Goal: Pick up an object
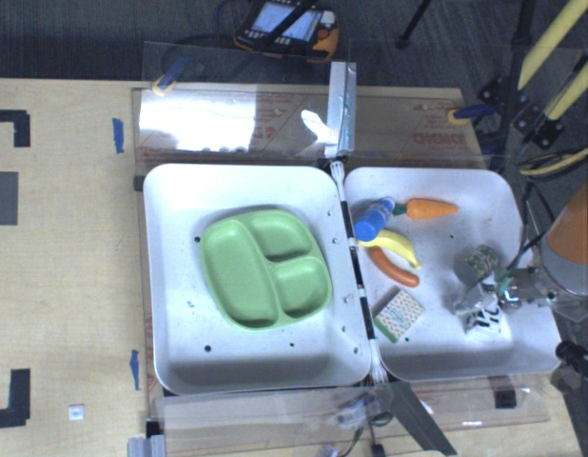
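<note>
arm [572,246] cut off right, claw [480,303] blurred

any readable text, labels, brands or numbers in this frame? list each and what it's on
Nothing reads clearly enough to quote.
Clear panel behind the bins: faint reddish print, too blurred to read.
Handheld pendant on the floor: lit screen, contents too small to read.
Small patterned packet in the right bin: speckled print, no legible words.
Black-and-white pattern by the claw: a marking, not readable text.
</note>
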You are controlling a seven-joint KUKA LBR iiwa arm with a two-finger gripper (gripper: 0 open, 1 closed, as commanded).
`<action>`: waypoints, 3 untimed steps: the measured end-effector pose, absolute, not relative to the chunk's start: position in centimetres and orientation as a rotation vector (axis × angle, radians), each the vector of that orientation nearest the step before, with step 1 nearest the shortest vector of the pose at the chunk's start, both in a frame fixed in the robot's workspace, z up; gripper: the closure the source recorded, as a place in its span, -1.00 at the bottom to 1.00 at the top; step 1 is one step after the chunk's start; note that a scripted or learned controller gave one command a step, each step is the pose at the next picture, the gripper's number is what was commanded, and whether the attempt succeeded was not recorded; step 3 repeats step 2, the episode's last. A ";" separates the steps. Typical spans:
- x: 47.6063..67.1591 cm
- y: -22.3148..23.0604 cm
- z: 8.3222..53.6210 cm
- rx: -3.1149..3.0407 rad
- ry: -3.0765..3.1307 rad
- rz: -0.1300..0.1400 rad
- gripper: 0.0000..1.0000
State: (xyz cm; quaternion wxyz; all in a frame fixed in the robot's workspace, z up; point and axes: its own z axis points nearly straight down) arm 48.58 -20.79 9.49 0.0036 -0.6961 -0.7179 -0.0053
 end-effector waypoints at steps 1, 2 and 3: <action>48.4 -21.6 10.5 -2.200 -2.247 -0.004 1.00; 51.9 -12.8 18.7 -2.289 -2.151 0.000 1.00; 51.9 -12.8 18.7 -2.289 -2.151 0.000 1.00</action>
